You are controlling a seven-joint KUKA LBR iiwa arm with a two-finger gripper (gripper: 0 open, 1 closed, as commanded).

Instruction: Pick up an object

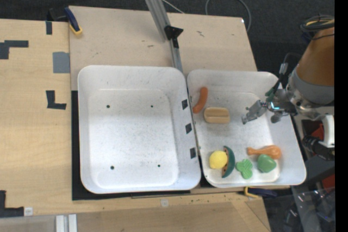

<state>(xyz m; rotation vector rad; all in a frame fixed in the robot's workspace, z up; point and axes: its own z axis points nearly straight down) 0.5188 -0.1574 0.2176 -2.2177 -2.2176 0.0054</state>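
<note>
Gripper [254, 112] hangs over the right bin [239, 80], just right of the bun-like tan piece [216, 115]; nothing sits between its fingers, and whether they're spread or pressed together can't be told from this slant. Orange-banded arm [318, 65] reaches in from the right of the bun.

Step looks like the approach, nothing picked yet. Nearest candidate: the bun. Orange sausage [200, 99] lies up-left of the bun. Below the bun: yellow lemon-like toy [218, 160] touching a dark green curved piece [229, 162]. Down-right of the bun: light green piece [244, 168], orange carrot-like toy [264, 151], green round piece [266, 163].

Next move probably needs centring over one item and descending. Left bin [87, 133] sits left of the bun.

No readable brands, labels or writing.
</note>
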